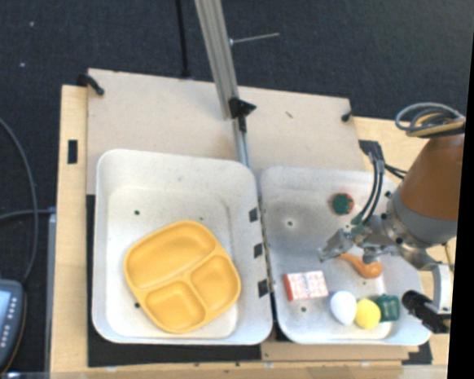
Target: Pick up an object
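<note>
Reaching in over the right bin (302,190), the gripper (353,249) hangs low just beside an orange carrot-shaped toy (365,267); whether its jaws are wide or narrow cannot be told. Nearer the front of that bin lie a red-and-white box (306,286), a white egg (342,306), a yellow ball (368,314) and a dark green block (389,308). A small green object (342,203) sits toward its back. Left of it, the other bin (140,177) bears 1 yellow divided tray (182,276).
</note>
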You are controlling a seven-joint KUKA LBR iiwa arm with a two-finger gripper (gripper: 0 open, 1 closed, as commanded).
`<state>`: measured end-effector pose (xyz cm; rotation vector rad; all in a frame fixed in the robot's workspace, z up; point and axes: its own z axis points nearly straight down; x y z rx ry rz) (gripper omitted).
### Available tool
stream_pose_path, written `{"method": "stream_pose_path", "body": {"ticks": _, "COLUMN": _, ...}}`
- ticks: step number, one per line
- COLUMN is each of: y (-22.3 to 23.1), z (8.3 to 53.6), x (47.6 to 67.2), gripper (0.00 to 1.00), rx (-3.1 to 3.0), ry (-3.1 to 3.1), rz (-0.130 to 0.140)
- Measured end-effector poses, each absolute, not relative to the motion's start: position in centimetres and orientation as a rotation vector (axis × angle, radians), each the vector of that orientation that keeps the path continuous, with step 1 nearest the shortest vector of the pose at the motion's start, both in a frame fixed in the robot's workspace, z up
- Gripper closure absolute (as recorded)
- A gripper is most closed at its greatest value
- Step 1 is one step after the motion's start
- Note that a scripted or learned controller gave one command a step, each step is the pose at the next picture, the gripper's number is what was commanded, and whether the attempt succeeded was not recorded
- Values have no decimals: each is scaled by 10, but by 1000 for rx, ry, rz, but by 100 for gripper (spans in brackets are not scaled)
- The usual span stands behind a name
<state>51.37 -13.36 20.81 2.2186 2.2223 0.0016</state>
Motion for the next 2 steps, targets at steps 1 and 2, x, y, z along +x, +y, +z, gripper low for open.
{"method": "stream_pose_path", "body": {"ticks": 1, "y": -134, "z": 208, "x": 514, "gripper": 0, "rx": 2221, "ry": 2219, "rz": 2}}
{"method": "stream_pose_path", "body": {"ticks": 2, "y": -142, "z": 161, "x": 508, "gripper": 0, "rx": 2224, "ry": 2221, "rz": -4}}
